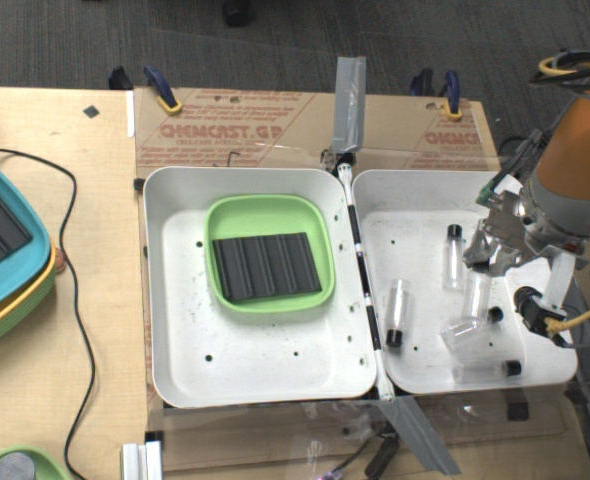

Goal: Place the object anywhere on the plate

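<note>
Grey and orange, the arm [573, 173] leans in from the right and its gripper [487, 256] hangs low over the right bin [415, 363], down among the clear plastic vials. Whether it's clenched or released, I cannot tell, the wrist blocks the view. One black-capped vial [454, 255] lies right beside the tool, another vial [396, 313] rests nearer the divider, more are scattered toward the front. Over in the left bin [175, 358] sits the green plate [270, 255], a dark ribbed insert [271, 266] lying in it. Behind the bins, cardboard [235, 128] with red lettering, roughly "CHEMCAST GP". Blue clamps [162, 89] pin it.
</note>
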You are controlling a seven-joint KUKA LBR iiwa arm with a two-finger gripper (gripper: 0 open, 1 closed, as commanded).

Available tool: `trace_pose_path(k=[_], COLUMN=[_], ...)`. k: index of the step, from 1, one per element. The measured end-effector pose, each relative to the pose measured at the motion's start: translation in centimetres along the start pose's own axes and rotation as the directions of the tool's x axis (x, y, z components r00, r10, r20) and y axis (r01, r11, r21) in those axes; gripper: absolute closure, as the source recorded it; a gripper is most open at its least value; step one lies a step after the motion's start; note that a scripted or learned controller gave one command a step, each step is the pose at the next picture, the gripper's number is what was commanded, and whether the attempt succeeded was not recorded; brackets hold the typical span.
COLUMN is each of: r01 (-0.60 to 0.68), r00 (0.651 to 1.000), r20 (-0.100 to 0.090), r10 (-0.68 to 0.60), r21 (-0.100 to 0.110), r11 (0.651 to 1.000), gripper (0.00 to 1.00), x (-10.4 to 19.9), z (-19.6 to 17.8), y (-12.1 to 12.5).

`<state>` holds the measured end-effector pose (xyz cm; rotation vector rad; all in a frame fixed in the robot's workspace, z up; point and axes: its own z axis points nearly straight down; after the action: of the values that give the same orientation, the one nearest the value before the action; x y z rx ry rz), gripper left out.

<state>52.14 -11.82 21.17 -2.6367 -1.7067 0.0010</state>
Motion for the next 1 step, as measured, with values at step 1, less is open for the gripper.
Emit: trace_pose_path(k=[1], r01=[0.0], r00=[1.0], r20=[0.0], r10=[0.0], r21=[0.0], r11=[1.0], gripper=[0.0], x=[-0.01], z=[-0.01], y=[0.01])
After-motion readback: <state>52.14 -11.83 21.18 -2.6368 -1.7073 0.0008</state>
